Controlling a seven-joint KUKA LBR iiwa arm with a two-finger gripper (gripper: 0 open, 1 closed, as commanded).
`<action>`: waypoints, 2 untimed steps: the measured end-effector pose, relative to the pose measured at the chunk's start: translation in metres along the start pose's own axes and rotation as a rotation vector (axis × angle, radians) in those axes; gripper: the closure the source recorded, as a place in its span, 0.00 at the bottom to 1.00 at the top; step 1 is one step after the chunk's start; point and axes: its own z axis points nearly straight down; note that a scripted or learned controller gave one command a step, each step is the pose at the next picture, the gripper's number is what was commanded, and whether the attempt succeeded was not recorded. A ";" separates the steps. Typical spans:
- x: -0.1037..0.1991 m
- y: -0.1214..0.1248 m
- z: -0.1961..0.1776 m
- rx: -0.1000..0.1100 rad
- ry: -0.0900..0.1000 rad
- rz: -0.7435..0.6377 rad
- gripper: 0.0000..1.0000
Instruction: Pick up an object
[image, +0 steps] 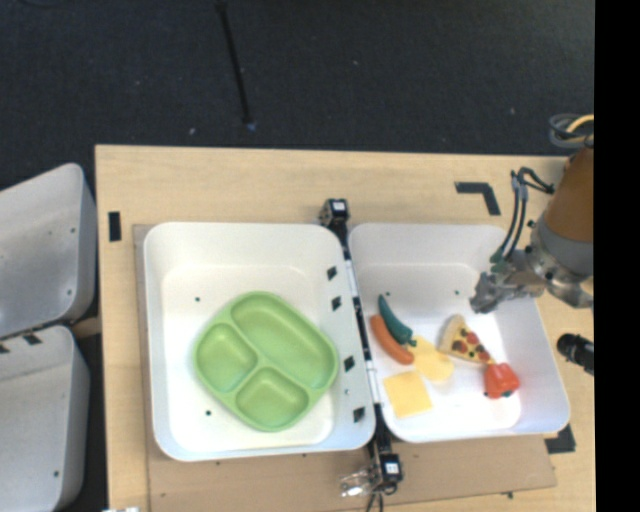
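Note:
In the right bin (420, 250) lie several toy foods: an orange carrot with a teal top (392, 332), a pizza slice (465, 342), a pale yellow chunk (434, 362), a flat yellow cheese square (407, 393) and a small red piece (501, 380). My gripper (489, 292) hangs over the bin's right side, just above and right of the pizza slice, with nothing seen held in it. The arm's orange band (574, 205) rises at the right edge.
The left bin (170, 270) holds a green divided plate (264, 360). A black clip (334, 211) sits at the top of the ridge between the bins. White chairs (40, 260) stand off the bench's left side.

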 end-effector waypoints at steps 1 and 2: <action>-0.001 0.007 -0.063 -0.002 -0.001 0.000 1.00; -0.002 0.008 -0.100 0.001 0.000 -0.001 1.00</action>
